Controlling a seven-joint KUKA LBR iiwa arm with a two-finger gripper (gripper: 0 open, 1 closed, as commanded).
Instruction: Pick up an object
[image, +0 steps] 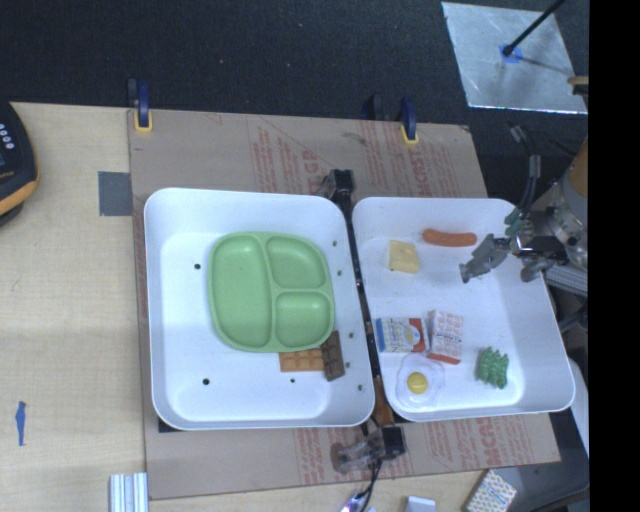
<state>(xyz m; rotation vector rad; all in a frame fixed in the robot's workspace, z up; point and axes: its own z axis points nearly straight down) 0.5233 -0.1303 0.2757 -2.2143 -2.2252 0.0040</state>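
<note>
White plastic surrounds my choices in the right bin (540, 330): a sausage (449, 238) and cheese wedge (404, 257) up top, two small packets (424, 333), a fried egg (418, 382) and a green broccoli piece (491, 367) lower down. My gripper (487, 257) hangs over bare floor near the sausage, fingers parted, grasping nothing. I judge the sausage the easiest target: I should centre over it, straddle its narrow width, then descend.
</note>
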